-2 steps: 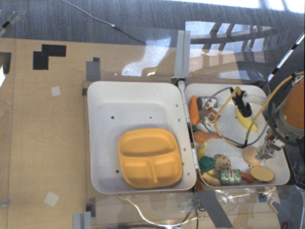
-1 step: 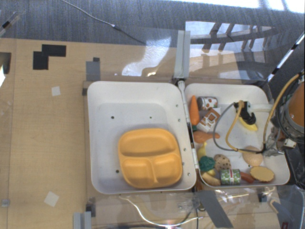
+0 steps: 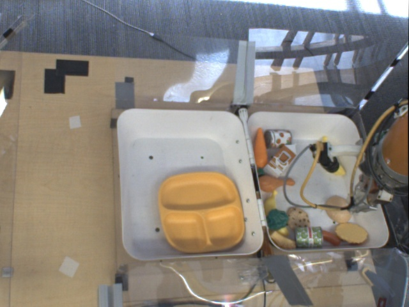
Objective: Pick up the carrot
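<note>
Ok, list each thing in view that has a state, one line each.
carrot: lying lengthwise along the right bin's left wall, not gripped.
yellow tray: right way up in the left bin, compartments bare.
green can: on its side.
gripper: low at the right bin's right side, over a tan piece.

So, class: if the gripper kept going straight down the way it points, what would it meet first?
The gripper hangs over the right bin, apparently pointing down. The tan bread-like piece probably comes first, though depth is unclear. The carrot lies far off by the divider.
</note>
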You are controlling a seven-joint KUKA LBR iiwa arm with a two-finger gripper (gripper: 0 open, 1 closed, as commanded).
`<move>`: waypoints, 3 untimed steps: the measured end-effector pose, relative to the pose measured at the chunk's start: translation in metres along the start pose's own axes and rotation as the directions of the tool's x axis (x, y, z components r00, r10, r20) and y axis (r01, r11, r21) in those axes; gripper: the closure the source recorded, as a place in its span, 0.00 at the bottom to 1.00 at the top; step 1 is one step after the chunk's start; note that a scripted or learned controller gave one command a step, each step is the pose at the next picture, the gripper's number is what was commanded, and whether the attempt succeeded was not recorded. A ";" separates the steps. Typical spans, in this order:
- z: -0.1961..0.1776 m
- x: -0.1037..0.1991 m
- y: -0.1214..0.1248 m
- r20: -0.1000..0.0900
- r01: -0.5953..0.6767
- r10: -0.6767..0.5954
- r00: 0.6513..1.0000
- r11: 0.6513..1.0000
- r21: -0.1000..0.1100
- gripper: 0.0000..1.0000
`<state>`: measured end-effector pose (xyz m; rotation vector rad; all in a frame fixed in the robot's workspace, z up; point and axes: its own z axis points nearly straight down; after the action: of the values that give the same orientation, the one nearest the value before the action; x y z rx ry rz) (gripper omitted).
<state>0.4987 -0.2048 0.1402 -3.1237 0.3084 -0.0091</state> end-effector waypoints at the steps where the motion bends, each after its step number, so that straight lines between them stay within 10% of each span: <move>1: -0.004 -0.004 0.002 -0.002 -0.002 0.002 1.000 1.000 -0.001 1.00; 3: -0.009 -0.001 0.001 -0.001 -0.003 0.003 1.000 1.000 0.000 1.00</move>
<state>0.4970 -0.2056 0.1490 -3.1233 0.3132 -0.0103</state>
